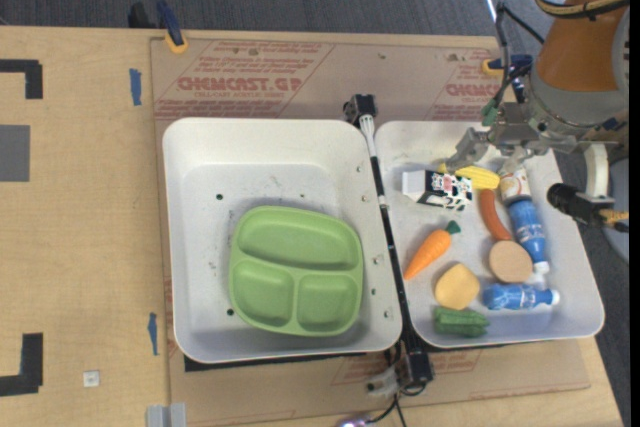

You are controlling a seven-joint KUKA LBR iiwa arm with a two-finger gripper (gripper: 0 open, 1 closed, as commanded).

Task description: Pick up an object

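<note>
My gripper (489, 158) hangs over the back of the right bin (590, 315), its fingers spread open with nothing between them. Just below it lie a black-and-white milk carton (438, 186) and a yellow banana-like piece (479, 178). A red-orange sausage (491, 213) and a blue bottle (527, 228) lie in front of the gripper. Nearer the front are a carrot (429, 251), a yellow lump (457, 287), a tan disc (510, 262), a second blue bottle (518, 297) and a green piece (460, 320).
The left bin (190, 215) holds a green divided plate (297, 270). A black clamp (359, 107) sits at the back where the two bins meet. The arm's orange band (588, 25) rises at the right edge.
</note>
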